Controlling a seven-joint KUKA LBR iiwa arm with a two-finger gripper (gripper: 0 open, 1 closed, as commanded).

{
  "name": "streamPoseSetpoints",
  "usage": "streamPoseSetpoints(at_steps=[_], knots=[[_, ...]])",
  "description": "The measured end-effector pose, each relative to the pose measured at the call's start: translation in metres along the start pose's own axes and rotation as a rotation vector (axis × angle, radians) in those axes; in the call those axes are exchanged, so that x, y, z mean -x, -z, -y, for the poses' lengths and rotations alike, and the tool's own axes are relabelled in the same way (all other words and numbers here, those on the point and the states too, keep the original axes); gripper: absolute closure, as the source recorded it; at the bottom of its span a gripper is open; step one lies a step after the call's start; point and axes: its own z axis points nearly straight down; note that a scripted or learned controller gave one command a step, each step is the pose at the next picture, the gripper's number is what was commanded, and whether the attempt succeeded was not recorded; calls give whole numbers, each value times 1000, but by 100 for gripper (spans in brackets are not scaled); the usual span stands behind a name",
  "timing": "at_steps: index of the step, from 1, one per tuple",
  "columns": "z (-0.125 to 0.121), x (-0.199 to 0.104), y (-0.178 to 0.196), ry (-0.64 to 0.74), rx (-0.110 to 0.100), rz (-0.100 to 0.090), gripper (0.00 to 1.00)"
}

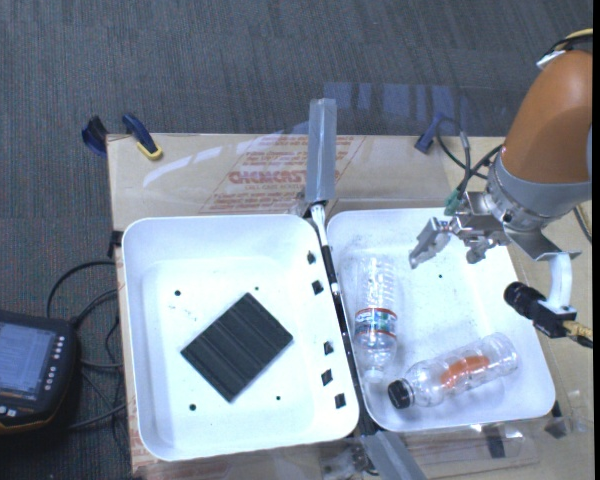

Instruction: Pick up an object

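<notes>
A handheld control pendant (pixel 20 363) is lying on the carpet at far left, its cable trailing toward the table (pixel 180 168), where blue clamps are gripping the back edge. In the left bin (pixel 145 253) a dark ribbed pad (pixel 237 345) is sitting flat and alone. In the right bin (pixel 540 383), a clear water bottle (pixel 377 313) is lying lengthwise near the divider, and a second bottle with orange contents (pixel 455 370) is resting across the front, its black cap almost touching the first. The gripper (pixel 448 243) is hovering above the bin's back half, fingers apart and holding nothing. A clean pick likely means descending across a bottle's body, squarely, since round plastic may roll or slip; the neighbouring bottle and the bin wall are crowding the approach.
</notes>
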Motion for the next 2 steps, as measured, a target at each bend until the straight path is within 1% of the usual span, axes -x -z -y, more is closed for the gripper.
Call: streamPoseSetpoints(at_steps=[1, 2], knots=[[-18, -7, -170, -43, 0, 0, 0], [-26, 11, -174, 104, 10, 0, 0]])
